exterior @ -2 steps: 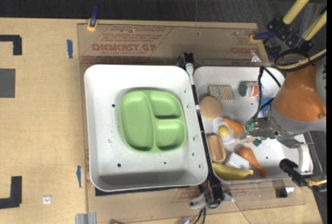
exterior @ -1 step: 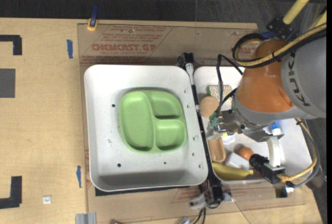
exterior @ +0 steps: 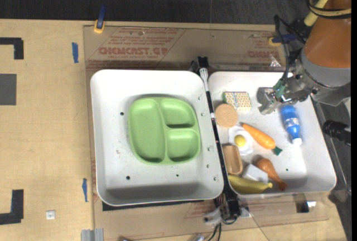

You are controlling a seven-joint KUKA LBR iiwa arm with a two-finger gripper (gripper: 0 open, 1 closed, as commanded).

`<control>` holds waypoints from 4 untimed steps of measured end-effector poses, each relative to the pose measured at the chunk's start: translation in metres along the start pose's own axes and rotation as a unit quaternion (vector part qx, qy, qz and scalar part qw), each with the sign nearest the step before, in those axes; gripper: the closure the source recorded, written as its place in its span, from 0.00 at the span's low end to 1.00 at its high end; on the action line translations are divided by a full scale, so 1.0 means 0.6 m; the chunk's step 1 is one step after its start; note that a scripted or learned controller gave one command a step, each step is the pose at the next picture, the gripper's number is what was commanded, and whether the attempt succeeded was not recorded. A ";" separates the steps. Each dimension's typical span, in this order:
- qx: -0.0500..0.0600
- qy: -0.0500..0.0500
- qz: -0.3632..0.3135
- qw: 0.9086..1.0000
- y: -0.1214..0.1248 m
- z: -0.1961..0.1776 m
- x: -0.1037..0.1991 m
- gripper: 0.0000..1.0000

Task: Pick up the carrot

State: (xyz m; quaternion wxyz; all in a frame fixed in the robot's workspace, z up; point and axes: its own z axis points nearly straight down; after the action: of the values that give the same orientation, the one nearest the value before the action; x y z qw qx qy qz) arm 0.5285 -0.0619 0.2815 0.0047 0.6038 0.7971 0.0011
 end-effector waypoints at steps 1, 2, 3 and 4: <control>0.002 0.002 -0.001 1.000 -0.001 0.004 0.003 0.00; 0.009 0.004 0.005 1.000 -0.039 0.222 -0.080 0.00; 0.002 0.003 -0.028 1.000 0.000 0.312 -0.137 0.00; 0.001 0.002 -0.028 1.000 0.001 0.296 -0.137 1.00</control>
State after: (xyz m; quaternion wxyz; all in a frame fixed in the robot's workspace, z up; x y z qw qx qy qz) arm 0.5530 -0.1417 0.1045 0.0028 0.5814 0.8136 0.0012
